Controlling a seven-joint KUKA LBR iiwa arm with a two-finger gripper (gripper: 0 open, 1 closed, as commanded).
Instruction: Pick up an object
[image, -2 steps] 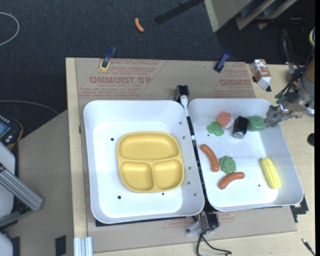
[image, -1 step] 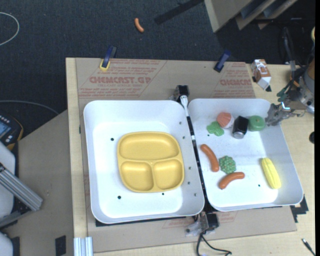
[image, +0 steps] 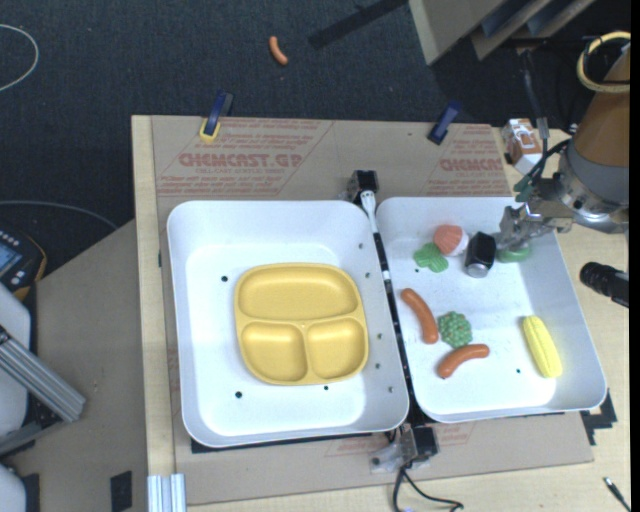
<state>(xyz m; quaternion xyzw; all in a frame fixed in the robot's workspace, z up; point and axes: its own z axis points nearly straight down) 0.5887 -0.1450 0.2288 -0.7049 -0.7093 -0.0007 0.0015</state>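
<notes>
The pincer (image: 517, 232), its spread impossible to tell, is best centred over the flat green toy piece (image: 516, 251) before closing.

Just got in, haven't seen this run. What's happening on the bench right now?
The KUKA arm is reaching in from the right with its gripper low over the far end of the right bin, beside a black object and a pale green piece. Nothing is visibly held. Also in that bin: two sausages, a corn cob, broccoli, a green leafy piece and a pinkish item. The left bin holds a yellow divided plate.
</notes>
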